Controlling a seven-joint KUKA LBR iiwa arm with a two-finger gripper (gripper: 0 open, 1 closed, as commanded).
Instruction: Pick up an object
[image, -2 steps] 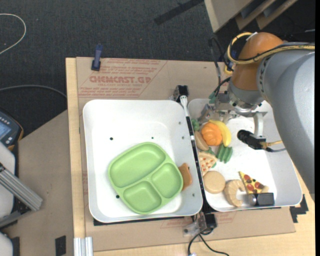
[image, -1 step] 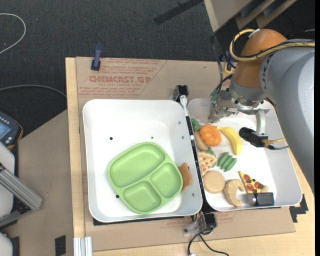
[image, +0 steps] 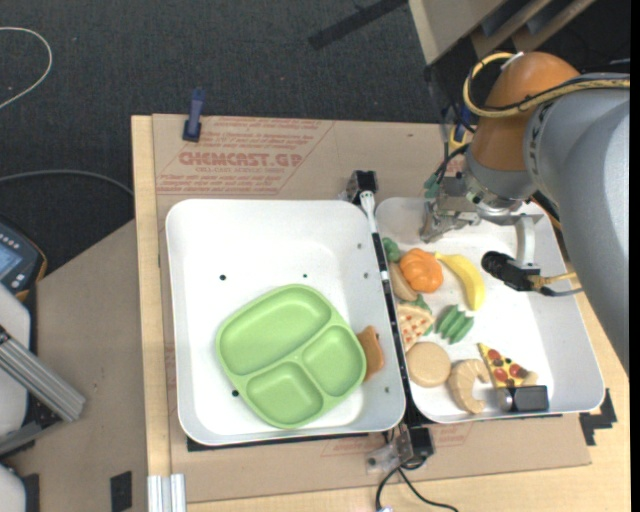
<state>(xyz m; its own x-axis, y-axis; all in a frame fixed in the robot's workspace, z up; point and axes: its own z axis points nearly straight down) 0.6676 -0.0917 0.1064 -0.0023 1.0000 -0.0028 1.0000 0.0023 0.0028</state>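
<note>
Camera view | my gripper (image: 447, 222) over right bin (image: 565, 345) far end | grip state unclear, can't tell | nothing lifted; toys (image: 440, 300) still lying there

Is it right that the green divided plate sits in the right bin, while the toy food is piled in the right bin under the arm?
Not quite. The camera view shows the green divided plate in the left bin. The toy food, such as the banana, is indeed in the right bin.

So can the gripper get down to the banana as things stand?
Probably yes. The gripper hangs over the right bin's far end, just beyond the banana, which lies uncovered, with the orange pumpkin close beside it.
</note>
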